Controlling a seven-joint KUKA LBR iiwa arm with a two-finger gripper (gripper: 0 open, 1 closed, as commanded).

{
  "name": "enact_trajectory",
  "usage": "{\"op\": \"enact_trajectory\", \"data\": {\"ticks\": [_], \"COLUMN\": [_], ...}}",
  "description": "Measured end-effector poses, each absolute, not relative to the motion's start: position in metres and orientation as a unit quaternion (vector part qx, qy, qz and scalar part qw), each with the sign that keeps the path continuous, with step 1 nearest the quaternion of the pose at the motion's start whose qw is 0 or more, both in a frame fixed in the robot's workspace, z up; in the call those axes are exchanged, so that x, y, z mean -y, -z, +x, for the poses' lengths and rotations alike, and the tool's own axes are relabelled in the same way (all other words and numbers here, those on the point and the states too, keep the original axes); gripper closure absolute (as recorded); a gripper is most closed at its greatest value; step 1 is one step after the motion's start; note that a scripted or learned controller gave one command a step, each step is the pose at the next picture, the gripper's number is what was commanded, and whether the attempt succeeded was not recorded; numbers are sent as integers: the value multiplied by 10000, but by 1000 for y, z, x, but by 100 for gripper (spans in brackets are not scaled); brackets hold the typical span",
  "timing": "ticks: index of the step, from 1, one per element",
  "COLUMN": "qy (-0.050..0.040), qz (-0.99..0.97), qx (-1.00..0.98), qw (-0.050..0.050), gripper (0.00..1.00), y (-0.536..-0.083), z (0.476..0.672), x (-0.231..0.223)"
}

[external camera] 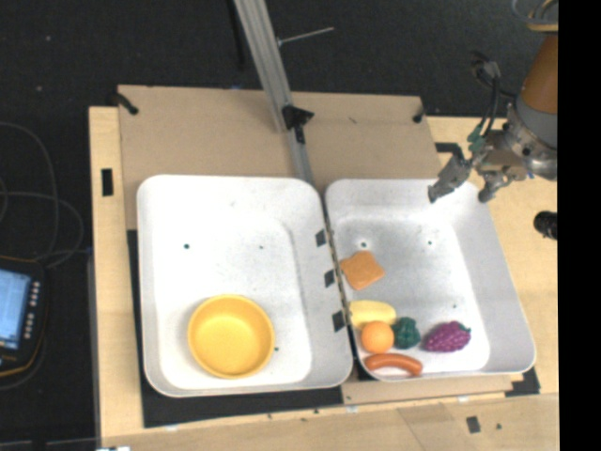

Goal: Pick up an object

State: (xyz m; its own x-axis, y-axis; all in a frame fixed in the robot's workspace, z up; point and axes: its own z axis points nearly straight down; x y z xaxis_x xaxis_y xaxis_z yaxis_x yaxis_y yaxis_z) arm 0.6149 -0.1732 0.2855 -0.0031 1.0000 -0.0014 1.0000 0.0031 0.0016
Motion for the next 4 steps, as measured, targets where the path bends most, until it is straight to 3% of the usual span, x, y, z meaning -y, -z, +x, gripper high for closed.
{"op": "enact_trajectory", "data": {"ticks": [1, 2, 4], "qy": [1, 19, 17], "qz": [7059, 7073, 7062], "qx": [-7083, -7069, -7080], "qw": [11, -5, -4], "gripper": [0, 0, 0], "y": [-285, -240, -143], "z": [615, 610, 621], "x": [173, 181, 190]}}
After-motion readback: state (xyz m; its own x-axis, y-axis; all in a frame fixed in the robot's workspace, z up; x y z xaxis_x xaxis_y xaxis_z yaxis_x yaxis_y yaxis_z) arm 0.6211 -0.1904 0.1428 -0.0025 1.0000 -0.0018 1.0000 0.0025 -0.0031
